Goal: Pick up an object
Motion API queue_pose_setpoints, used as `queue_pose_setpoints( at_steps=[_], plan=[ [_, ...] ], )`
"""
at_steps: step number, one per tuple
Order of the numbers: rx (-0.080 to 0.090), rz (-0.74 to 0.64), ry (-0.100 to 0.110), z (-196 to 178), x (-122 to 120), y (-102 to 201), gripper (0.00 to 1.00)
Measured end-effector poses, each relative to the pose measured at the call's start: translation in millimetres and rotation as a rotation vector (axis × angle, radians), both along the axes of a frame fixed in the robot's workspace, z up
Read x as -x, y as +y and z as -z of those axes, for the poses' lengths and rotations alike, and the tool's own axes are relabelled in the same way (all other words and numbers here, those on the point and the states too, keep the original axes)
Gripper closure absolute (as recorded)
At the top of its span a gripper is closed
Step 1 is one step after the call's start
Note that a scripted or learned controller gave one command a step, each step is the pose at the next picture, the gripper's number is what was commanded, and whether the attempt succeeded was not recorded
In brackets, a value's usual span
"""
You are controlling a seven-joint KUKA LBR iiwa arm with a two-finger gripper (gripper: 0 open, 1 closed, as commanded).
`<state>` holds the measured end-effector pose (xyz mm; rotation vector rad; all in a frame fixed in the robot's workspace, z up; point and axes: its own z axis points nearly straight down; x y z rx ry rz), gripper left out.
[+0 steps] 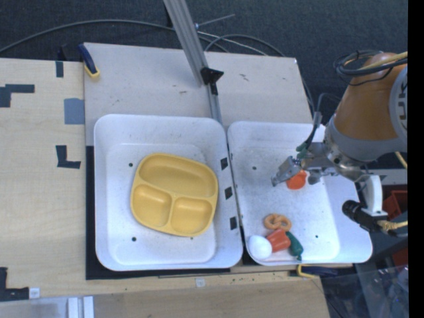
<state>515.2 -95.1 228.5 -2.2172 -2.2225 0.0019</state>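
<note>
A small orange-red object (296, 180) sits in the right bin (344, 244), toward its three o'clock side; the gripper (291, 173) is right upon it, though whether it clamps it I cannot tell; the arm (371, 118) slants in from two o'clock.

Even bright overhead light, soft shadows, mild glare on white bins (106, 197) (slightly grainy) — edges soft.

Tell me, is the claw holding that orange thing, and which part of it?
It cannot be told. The claw is right at the small orange object in the right bin, but the view doesn't show the object between its fingers.
</note>
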Motion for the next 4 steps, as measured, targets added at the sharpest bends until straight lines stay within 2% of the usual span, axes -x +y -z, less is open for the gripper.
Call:
queue_pose_setpoints(
  at_steps=[1,2,3,4],
  plan=[
    [0.0,0.0,0.0,-0.1,0.0,-0.1,0.0],
    [0.001,0.001,0.005,58.1,-7.3,-3.1,0.0],
    [0.0,0.001,0.006,118.7,1.8,2.1,0.0],
    [0.002,0.001,-0.001,140.0,2.0,2.0,0.0]
  ],
)
